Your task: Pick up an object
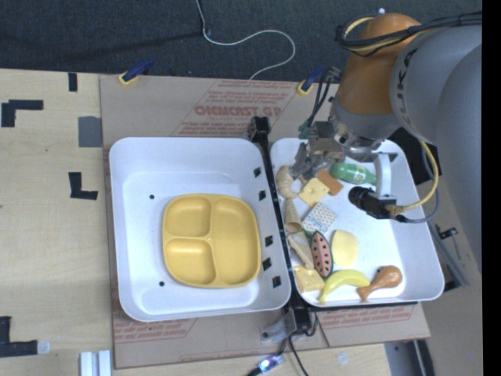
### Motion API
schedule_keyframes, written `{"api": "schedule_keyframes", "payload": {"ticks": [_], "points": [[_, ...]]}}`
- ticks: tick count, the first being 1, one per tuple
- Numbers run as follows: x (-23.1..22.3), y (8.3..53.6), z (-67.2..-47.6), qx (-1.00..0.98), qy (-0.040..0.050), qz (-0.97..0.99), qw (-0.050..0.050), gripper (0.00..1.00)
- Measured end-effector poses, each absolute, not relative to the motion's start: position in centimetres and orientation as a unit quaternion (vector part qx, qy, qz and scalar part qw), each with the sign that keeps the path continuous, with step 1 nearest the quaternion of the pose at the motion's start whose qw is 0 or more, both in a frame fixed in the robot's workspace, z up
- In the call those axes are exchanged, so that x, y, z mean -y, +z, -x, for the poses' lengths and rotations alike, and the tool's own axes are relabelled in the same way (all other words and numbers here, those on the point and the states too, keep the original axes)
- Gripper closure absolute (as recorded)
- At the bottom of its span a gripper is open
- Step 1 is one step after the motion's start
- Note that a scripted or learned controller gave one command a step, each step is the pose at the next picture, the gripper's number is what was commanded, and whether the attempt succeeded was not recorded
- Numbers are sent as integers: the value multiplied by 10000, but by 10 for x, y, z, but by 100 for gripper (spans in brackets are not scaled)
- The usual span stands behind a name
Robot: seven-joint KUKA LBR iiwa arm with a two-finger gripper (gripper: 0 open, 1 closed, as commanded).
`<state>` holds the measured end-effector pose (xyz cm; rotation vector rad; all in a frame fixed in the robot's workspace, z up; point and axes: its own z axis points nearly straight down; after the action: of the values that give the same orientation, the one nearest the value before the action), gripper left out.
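The grey arm (423, 77) hangs low over the far end of the right bin (419, 237), which holds a clutter of toy food; the left bin (129, 210) carries a yellow divided plate (211, 239). The jaws hover near a cheese wedge (315, 191) and a green bottle (352, 171). A clean pick likely needs one isolated piece, centred between the jaws before descending. Whether they are parted or hold anything, I cannot tell.

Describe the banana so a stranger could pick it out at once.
Go to the right bin, the one crowded with toy food, and look along its near edge. The banana lies there between a watermelon slice and a brown drumstick. It is the only curved, bright yellow piece.
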<state>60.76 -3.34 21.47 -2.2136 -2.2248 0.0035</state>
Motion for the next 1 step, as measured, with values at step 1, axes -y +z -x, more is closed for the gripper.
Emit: {"api": "schedule_keyframes", "payload": {"ticks": [1], "points": [[42,234,-602,7077,0,7065,2,100]]}}
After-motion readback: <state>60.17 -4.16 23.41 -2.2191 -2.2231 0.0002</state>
